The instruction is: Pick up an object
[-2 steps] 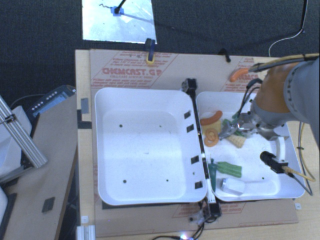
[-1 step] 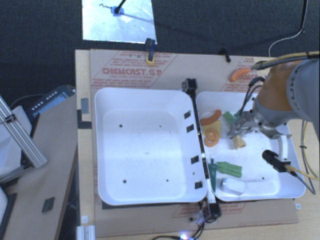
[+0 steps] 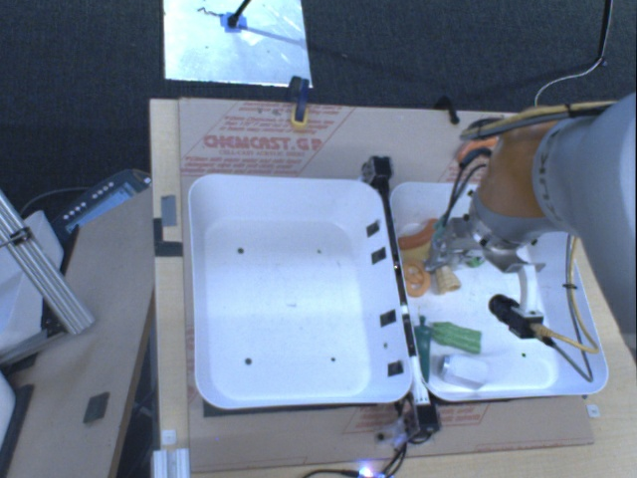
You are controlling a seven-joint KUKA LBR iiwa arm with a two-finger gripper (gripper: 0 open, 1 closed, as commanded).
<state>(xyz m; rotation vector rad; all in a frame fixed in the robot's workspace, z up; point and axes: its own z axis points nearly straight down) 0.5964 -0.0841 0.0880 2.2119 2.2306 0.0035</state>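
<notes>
Gripper [image 3: 445, 258] hung low over the orange piece [image 3: 416, 237] in the right bin [image 3: 572, 361], probably lining up; couldn't tell its grip.

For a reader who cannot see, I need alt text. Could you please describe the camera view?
A grey arm with an orange band reaches from the right, its gripper low over small objects in the right white bin, among them a green object, an orange one and a pale one. The left white bin lies beside it on a brown board.
</notes>
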